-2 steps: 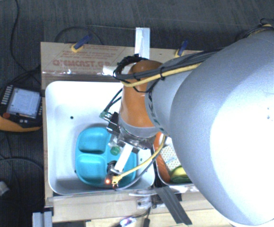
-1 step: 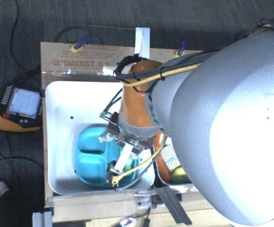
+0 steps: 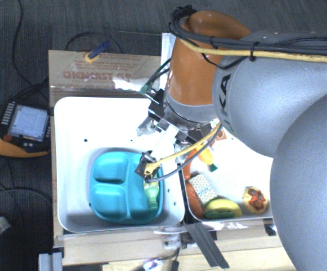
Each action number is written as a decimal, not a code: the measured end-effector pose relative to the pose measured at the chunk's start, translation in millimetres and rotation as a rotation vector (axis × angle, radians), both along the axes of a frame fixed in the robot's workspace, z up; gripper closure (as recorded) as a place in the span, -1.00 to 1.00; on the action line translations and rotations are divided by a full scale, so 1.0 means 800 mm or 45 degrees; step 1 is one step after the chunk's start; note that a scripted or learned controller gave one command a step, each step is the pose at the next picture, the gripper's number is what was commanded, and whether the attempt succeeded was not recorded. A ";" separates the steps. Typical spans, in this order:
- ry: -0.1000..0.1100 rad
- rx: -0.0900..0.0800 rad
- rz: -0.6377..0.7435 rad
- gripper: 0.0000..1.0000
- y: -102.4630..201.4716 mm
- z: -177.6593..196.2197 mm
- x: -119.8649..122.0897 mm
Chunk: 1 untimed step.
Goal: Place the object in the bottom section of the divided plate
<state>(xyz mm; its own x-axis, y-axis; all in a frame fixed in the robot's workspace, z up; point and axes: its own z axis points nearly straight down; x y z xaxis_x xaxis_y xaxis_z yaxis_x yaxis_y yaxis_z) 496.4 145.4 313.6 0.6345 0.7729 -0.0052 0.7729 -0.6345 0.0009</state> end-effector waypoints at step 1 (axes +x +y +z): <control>0.006 -0.007 0.001 1.00 0.000 0.010 0.000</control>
